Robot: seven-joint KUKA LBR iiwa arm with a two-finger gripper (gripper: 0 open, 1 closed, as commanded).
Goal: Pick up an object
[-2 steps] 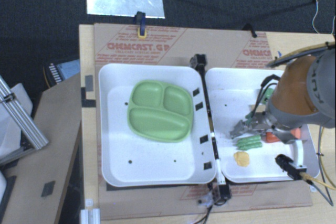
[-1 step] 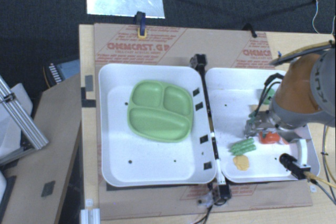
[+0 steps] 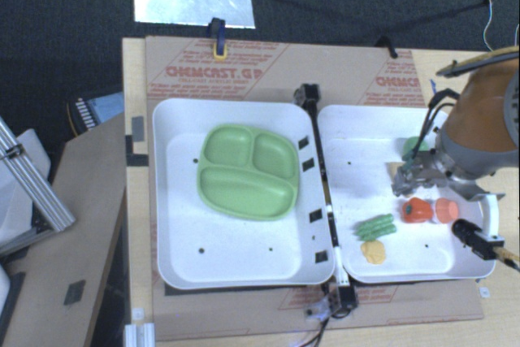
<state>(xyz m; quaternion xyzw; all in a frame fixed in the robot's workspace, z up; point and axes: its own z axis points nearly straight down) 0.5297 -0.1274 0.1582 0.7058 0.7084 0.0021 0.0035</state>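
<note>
We log the table first, carrying two white bins side by side. The left bin holds a green divided plate, its long axis running roughly from 10 to 4 o'clock.

The right bin holds the small items. The grey arm with its orange band comes in from 3 o'clock and covers the bin's right part. The claw sits low over the bin floor; whether it is released or clenched we cannot tell, as the view is too blurred there.

A green object shows just at 12 o'clock of the claw, partly hidden.

Just at 5 o'clock of the claw lie an orange-red piece and a paler pink-orange piece, touching or nearly so.

The green bean-like item lies with its long axis from 8 to 2 o'clock.

A small yellow piece lies just at 6 o'clock of it.
</note>
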